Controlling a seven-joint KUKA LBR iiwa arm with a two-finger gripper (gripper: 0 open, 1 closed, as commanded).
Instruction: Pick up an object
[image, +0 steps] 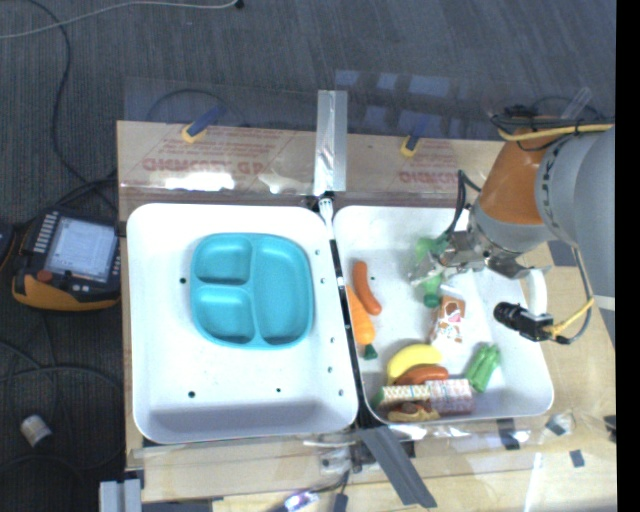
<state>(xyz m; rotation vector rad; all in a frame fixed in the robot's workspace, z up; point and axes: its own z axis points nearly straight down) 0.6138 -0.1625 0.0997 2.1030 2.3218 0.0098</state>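
A brown tabletop (240, 160) carries two white bins; the right bin (520, 395) holds toy food. The end effector (440, 262) sits low over a green item (428, 245); its grip state I cannot tell, so nothing looks lifted yet.

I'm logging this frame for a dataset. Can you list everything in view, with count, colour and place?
bins: 2, white, side by side on the bench
tray: 1, blue, three compartments, in the left bin
sausage: 1, red-orange, right bin, near the left wall
carrot: 1, orange, below the sausage
carton: 1, white and red, mid right bin
banana: 1, yellow, near the front
green piece: 1, front right
pendant: 1, orange and grey, floor at left
arm: 1, grey, orange band, from the right
claw: 1, over a green item, right bin
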